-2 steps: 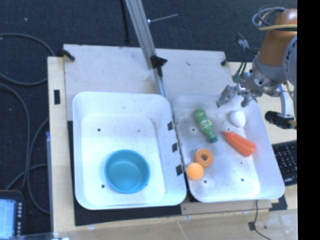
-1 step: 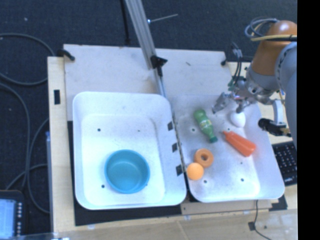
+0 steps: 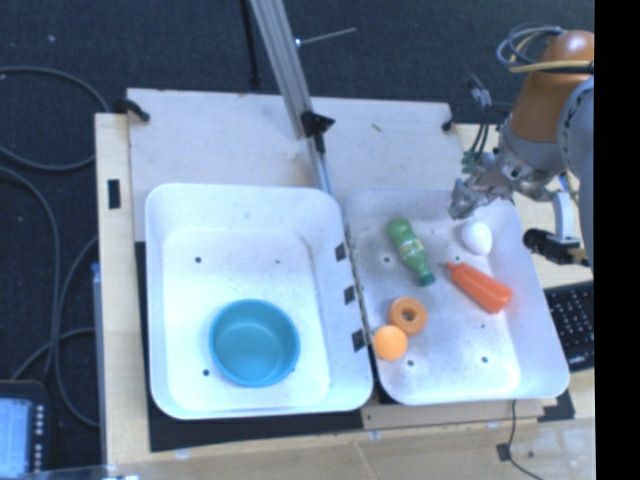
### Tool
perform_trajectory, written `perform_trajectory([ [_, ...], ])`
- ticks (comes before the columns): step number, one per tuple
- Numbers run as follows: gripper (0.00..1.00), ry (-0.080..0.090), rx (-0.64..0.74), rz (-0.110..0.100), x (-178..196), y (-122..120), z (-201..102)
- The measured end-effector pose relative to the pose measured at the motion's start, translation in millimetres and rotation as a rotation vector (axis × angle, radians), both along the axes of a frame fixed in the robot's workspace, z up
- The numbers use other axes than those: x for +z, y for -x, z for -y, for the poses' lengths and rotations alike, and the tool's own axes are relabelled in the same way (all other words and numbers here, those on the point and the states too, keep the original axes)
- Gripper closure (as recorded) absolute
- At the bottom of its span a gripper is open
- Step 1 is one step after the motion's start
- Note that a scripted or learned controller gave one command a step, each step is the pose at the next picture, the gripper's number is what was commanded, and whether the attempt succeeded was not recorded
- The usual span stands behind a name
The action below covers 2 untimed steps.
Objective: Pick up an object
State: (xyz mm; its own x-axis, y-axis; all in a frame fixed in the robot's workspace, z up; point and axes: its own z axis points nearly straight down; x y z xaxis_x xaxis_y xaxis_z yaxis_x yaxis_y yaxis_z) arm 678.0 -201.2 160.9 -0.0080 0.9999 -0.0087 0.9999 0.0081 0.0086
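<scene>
From the camera above the desk (image 3: 230, 133) we see two white bins side by side. The left bin (image 3: 170, 218) carries a blue bowl (image 3: 254, 342) toward its 6 o'clock side, sitting flat and well apart from everything else.

The right bin (image 3: 520, 368) holds all the small things, and we judge any of them could serve as the object to pick up. A green bottle (image 3: 410, 250) lies on its side near the middle, slanting from 11 to 5 o'clock. At 3 o'clock of it sits a white egg (image 3: 476, 237), and just below the egg an orange carrot (image 3: 479, 285) lies slanted, near the egg — whether they touch we cannot tell. Toward 6 o'clock of the bottle lies an orange ring (image 3: 408, 315), with an orange ball (image 3: 390, 343) touching or just beside it, close to the bin's left wall.

The hand (image 3: 468, 197) hangs over the bin's 1 o'clock corner, at 12 o'clock of the egg. How far open it is we cannot tell — the wrist hides the tips — and we see nothing in it. We judge it stands there because the egg is the nearest target, so the pick is not yet done. The egg is round and smooth and may roll away from a closing grip.
</scene>
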Motion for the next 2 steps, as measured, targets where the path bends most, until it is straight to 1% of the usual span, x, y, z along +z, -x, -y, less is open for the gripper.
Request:
perform_trajectory([
  [1,1.00,-0.008,-0.005,0.002,67.9,-0.3,5.4],
  [2,1.00,-0.008,-0.001,0.002,137.4,-2.8,6.1],
])
